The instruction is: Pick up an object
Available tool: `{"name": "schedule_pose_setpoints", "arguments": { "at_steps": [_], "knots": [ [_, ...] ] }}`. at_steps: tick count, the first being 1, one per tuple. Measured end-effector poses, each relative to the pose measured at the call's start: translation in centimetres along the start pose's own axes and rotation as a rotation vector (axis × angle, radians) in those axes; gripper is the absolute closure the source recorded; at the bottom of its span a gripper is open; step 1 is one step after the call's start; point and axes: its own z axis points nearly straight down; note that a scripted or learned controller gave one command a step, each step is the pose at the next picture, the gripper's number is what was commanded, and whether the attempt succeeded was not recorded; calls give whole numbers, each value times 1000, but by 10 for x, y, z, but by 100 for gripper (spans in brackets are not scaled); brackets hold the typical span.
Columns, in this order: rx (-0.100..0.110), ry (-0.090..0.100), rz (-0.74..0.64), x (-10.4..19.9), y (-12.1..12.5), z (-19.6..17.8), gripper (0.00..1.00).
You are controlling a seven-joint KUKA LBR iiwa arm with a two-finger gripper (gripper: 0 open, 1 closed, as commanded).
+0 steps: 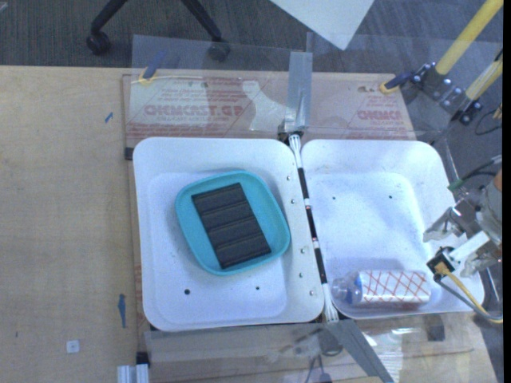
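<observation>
**A:** Here we are over the two white bins on the table [64, 214]. The left bin [160, 294] has a teal plate [188, 214] with a dark ridged block [231, 226] lying on it. The right bin [359, 174] has a clear bottle [383, 287] with a red criss-cross label, on its side against the near wall.

**B:** And the gripper [461, 242] sits out at the right bin's far right edge, beside the bottle's end but apart from it. Nothing is between the fingers that I can see, and whether they're apart or together, I cannot tell; that corner is a clutter of metal and cable.

**A:** So what goes wrong from here?

**B:** The bottle's round and lying down. A nudge off centre and I'd expect it to roll along the wall. It's tucked close to the rim too, so one finger could land on the bin edge instead.

**A:** And the block?

**B:** Low and flat; fingers might catch the plate and drag both.
</observation>
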Motion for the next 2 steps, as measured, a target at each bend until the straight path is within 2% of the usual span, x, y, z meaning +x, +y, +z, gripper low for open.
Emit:
{"name": "schedule_pose_setpoints", "arguments": {
  "at_steps": [1,2],
  "knots": [
    [2,1,-80,8,-10,57,0],
    [0,0,165,-6,8,-34,0]
  ]
}}
